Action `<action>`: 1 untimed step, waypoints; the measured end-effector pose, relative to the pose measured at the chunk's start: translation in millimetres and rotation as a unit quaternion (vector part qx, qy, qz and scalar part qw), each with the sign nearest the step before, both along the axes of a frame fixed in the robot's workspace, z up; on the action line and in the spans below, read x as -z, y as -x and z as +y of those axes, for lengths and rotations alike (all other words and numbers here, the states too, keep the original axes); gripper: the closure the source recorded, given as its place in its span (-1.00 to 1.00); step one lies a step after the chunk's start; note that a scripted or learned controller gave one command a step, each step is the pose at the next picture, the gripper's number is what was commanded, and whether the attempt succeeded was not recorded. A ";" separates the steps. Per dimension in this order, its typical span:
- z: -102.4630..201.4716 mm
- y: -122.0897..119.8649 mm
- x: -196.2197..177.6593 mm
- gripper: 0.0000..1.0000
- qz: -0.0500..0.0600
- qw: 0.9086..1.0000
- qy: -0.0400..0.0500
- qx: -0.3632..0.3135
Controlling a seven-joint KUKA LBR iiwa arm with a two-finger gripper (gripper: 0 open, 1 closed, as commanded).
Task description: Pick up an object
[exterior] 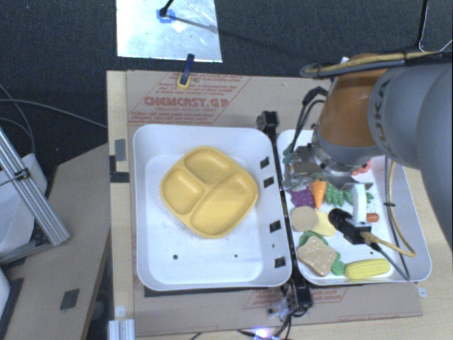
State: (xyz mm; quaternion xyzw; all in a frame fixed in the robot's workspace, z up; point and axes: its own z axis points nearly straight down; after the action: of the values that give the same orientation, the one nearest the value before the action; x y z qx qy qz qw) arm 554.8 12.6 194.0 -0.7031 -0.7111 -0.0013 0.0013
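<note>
While the gripper (301,176) hangs low over the right bin (417,261), its grasp stays hidden.

At that bin's near edge lies a yellow corn cob (366,268), with a slice of toast (316,257) towards the near-left corner and a small green piece (338,266) between them. Farther in sit a beige disc (306,219) and, touching it, a pale yellow piece (324,225). Beyond these, a purple piece (303,197) and an orange carrot (320,191) lie side by side just below the gripper (released or clenched, I cannot tell). The grey arm (403,112) covers the far edge. In the left bin (163,261), a yellow divided plate (209,191) rests near the middle.
</note>
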 end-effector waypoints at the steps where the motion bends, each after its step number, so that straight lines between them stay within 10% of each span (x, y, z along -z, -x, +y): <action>1: 2.8 70.3 10.8 1.00 0.003 1.000 0.001 0.006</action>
State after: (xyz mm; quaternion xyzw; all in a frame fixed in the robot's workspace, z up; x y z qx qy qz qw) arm 484.5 15.4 183.2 -0.7071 -0.7071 0.0015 0.0026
